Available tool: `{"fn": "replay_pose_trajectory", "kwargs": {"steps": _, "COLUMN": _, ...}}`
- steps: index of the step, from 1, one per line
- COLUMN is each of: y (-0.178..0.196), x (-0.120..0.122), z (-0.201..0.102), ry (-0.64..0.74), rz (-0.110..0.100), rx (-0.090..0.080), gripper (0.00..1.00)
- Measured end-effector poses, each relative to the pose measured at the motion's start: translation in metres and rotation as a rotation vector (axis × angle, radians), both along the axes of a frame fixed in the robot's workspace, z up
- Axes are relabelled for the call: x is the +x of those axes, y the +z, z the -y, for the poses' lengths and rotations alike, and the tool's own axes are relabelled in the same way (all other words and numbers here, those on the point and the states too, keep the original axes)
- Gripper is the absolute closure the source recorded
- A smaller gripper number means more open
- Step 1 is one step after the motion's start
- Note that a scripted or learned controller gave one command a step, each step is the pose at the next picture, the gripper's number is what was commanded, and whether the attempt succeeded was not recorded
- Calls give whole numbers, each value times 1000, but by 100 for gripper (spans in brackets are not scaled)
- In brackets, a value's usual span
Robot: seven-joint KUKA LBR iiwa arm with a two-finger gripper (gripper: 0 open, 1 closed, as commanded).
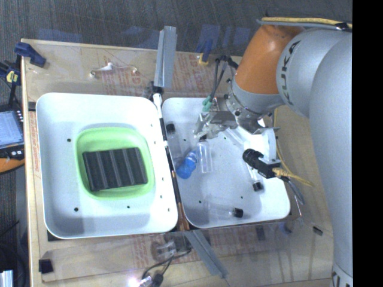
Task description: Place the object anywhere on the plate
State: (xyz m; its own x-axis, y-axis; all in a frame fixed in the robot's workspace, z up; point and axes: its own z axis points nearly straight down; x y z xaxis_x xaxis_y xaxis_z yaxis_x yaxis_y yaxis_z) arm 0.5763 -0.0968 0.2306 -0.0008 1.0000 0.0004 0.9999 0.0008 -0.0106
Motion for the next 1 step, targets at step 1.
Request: {"fn": "replay_pose_trajectory", "kwargs": {"steps": 1, "y": 0, "x": 0, "z": 0, "ry": 0, "rz": 0, "rx": 0, "gripper": 0}}
